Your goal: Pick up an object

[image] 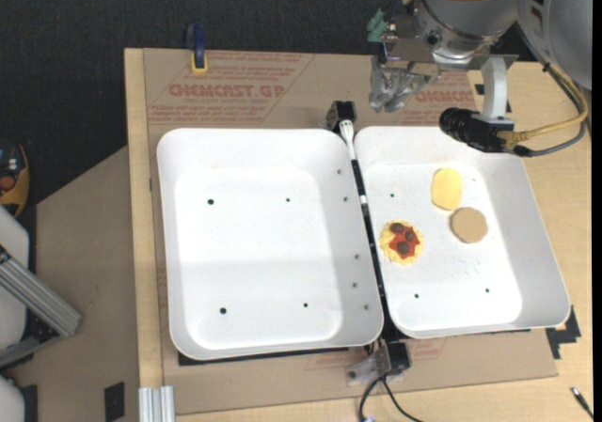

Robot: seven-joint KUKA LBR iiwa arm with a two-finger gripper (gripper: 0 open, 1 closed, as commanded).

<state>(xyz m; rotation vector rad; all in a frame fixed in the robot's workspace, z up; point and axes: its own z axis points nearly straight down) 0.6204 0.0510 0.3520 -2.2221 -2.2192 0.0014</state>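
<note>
One hand aloft, touching nothing

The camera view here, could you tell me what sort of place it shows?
Probably a robotics lab grasping bench: two white bins on a clamped brown board, a few small food-like items, and the arm's gripper hanging above.

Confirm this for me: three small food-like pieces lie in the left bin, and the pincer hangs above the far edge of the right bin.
Wrong on one point: the yellow piece, the tan round piece and the yellow piece with red bits lie in the right bin, not the left bin. The camera view shows it. The pincer does hang above the right bin's far edge.
</note>
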